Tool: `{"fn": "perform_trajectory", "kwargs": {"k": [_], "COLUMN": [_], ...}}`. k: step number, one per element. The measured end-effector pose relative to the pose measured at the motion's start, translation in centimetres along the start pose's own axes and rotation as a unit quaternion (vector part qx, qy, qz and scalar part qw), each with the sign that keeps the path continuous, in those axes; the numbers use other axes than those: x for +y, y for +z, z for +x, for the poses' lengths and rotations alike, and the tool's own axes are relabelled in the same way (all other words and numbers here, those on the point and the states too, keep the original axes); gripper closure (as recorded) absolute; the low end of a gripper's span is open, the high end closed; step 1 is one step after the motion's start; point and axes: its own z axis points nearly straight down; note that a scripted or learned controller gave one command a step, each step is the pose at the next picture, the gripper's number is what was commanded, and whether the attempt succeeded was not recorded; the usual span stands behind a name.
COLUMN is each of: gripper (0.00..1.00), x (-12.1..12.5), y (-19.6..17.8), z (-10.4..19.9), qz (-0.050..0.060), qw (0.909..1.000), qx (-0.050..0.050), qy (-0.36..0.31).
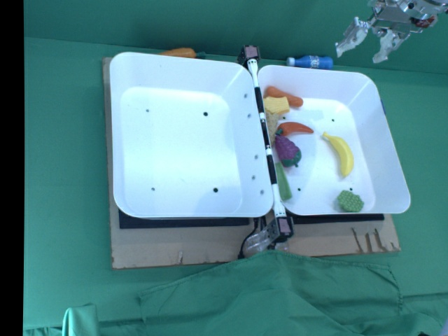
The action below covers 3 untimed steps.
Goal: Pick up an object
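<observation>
The right bin [392, 180] holds all the candidates for picking. A banana [340, 153] lies near its middle, slanting from far-left to near-right. A green knobbly piece [349, 201] sits in the near right part of that bin. Along the bin's left wall, from far to near: an orange piece [285, 96], a yellow piece [276, 106] touching it, a carrot [295, 128], a purple grape bunch [287, 150] and a green stick [283, 181] lying beside the wall.

The gripper [372, 45] hangs in the air past the far right corner of that bin, well apart from every item. Its two fingers are spread apart with nothing between them.

A blue bottle [310, 62] lies on the green cloth just beyond the bin's far rim. The left bin [119, 131] sits beside the right one, a black-and-white bar [262, 128] between them. An orange object [179, 52] lies behind the left bin's far rim.
</observation>
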Motion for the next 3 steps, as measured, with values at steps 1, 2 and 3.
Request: {"fn": "perform_trajectory", "kwargs": {"k": [1, 2, 3], "gripper": [0.00, 0.00, 0.00], "x": [1.8, 1.6, -3.4], "y": [9.3, 19.3, 9.8], "z": [0.0, -0.1, -2.3], "qz": [0.004, 0.006, -0.004], "qw": [1.0000, 1.0000, 1.0000], "qx": [0.000, 0.001, -0.002], "qy": [-0.001, -0.001, 0.001]}}
